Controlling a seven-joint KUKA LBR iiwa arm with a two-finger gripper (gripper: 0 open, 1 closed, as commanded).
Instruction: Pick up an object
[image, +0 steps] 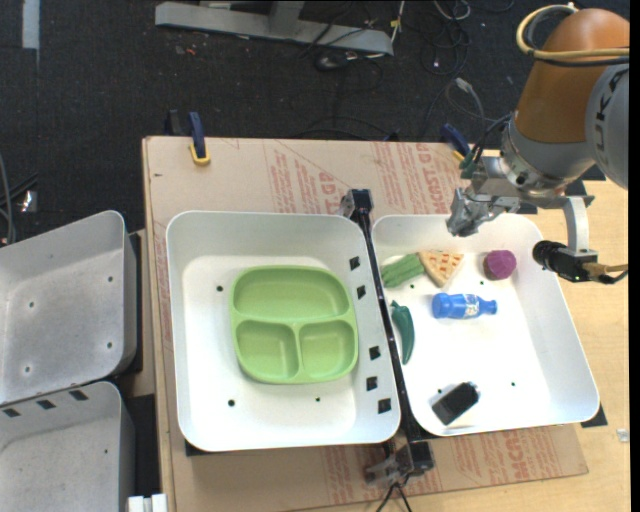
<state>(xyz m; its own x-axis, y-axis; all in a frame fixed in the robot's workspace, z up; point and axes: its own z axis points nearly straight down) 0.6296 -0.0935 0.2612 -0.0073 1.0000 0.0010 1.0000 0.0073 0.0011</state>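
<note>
Camera view, fixed overhead, slanted.

Item 1 — gripper (467, 222): hangs over the far edge of the right bin (560, 330), above bare floor just beyond the pizza slice. Fingertips read as close together with nothing visible between them; whether they are fully pressed shut I cannot tell.

Item 2 — candidate objects, all lying in the right bin:
- pizza slice (441, 265), nearest the gripper, touching or just beside the light green piece (402, 269)
- purple ball (500, 264), near the far right corner
- blue bottle (462, 306), on its side, mid-bin
- dark green pepper (402, 330), against the divider wall
- black block (455, 402), near the front edge, well apart from the rest

Item 3 — left bin (200, 250): holds a green 3-compartment tray (295, 322).

Risks, as judged: none of the 5 is gripped yet. A straight descent from here looks likely to meet bare floor or the bin's rim. The slice lies flat and thin — fingers may skate over it. The ball may roll away from a glancing touch.
</note>
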